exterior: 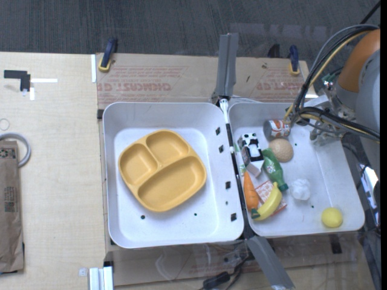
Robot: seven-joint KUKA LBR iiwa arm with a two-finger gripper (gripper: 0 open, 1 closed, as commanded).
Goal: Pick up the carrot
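The carrot (249, 190) is a small orange piece lying lengthwise against the left wall of the right bin (347, 180). A banana (269, 203) and a red-and-white packet (264, 190) touch its right side. The gripper (321, 132) hangs over the upper right part of that bin, well to the right of and behind the carrot, with the grey arm and cables above it. Nothing of the carrot is near it.
Also in the right bin are a green bottle (274, 168), a tan ball (280, 150), a can (277, 127), a black-and-white toy (251, 145), a white crumpled piece (300, 190) and a yellow ball (331, 217). The left bin (115, 162) holds a yellow divided plate (162, 170).
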